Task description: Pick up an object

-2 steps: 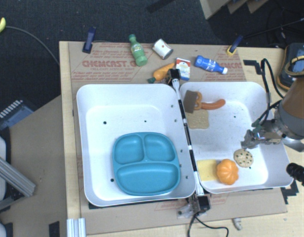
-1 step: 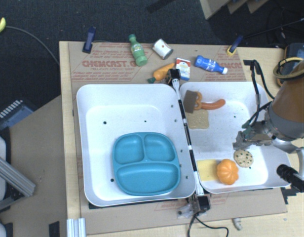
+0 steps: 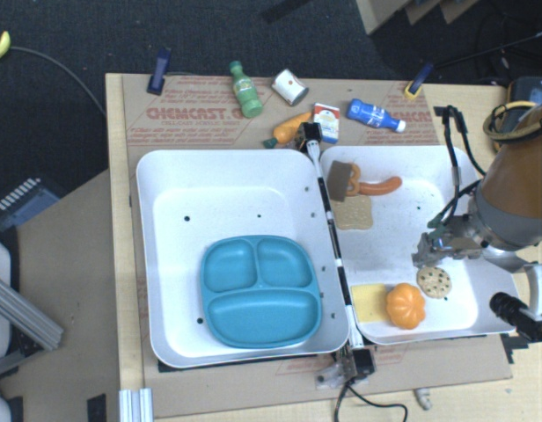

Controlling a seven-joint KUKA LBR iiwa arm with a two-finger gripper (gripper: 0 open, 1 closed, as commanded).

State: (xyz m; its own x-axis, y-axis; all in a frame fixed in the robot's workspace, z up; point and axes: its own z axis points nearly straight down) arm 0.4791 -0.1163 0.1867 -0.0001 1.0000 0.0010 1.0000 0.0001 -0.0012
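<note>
My gripper point(image 3: 432, 255) hangs low over the right bin point(image 3: 447, 161), just above and left of a round cookie point(image 3: 434, 280). An orange pumpkin point(image 3: 405, 306) sits near the bin's front edge beside a yellow cheese slice point(image 3: 368, 301). Further back lie a slice of toast point(image 3: 353, 214), a brown block point(image 3: 343, 180) and a sausage point(image 3: 381, 185). The fingers are too small and dark to read. Nothing is visibly held.
The left bin point(image 3: 165, 192) holds a blue divided plate point(image 3: 260, 290). Behind the bins on the bench lie a green bottle point(image 3: 246, 90), a white can point(image 3: 289, 86), a carrot point(image 3: 289, 130), a small carton point(image 3: 325, 121) and a blue bottle point(image 3: 375, 115). The arm point(image 3: 513, 192) covers the right bin's right side.
</note>
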